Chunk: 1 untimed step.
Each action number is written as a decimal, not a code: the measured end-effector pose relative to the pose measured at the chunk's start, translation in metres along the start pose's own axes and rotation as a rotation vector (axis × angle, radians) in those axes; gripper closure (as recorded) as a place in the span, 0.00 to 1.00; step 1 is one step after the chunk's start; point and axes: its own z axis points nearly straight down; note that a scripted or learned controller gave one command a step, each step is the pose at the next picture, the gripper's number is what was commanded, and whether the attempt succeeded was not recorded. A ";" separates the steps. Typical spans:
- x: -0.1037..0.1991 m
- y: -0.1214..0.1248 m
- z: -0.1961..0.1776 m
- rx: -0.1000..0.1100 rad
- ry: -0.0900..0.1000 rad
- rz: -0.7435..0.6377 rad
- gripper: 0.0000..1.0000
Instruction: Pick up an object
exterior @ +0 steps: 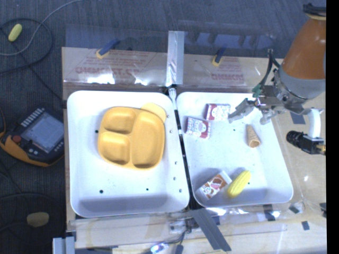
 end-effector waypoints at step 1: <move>0.021 0.037 0.149 0.002 0.000 -0.085 0.00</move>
